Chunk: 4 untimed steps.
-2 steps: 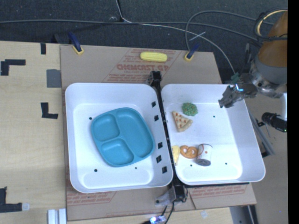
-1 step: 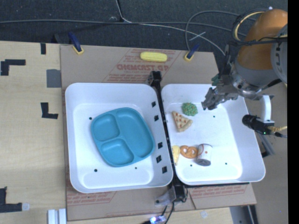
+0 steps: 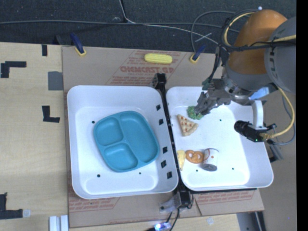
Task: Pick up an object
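My gripper [image 3: 199,108] hangs over the upper left part of the right bin [image 3: 240,174], its tips right at a small green piece [image 3: 193,113] that looks like broccoli. Just below lies a tan pizza-slice toy [image 3: 186,124]. Near the bin's front sit a brown pretzel [image 3: 194,156], a small yellow piece [image 3: 181,159] and a grey-and-white cup-like object [image 3: 210,160]. The gripper touches or overlaps the green piece, and whether it grasps it is hidden.
The left bin [image 3: 82,143] holds a blue divided plate [image 3: 126,140]. A yellow banana-like toy [image 3: 158,58] lies on the cardboard behind the bins. A black fitting [image 3: 248,130] with cables juts over the right bin's right side.
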Each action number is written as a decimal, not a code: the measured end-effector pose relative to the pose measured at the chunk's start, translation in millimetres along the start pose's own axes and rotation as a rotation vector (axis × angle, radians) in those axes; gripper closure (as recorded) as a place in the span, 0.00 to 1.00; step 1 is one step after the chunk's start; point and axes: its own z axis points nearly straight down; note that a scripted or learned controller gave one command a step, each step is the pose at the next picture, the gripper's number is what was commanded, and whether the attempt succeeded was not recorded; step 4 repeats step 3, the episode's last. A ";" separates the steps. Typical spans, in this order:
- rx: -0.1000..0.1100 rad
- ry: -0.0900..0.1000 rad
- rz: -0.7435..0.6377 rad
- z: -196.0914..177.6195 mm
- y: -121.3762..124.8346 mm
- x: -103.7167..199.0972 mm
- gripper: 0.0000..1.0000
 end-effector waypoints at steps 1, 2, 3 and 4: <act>0.001 0.000 0.000 -2.5 -17.5 46.1 1.00; 0.002 0.000 0.000 5.5 -38.9 90.7 1.00; 0.002 0.000 0.000 6.1 -55.6 137.4 1.00; 0.002 0.000 0.000 6.1 -55.6 137.4 1.00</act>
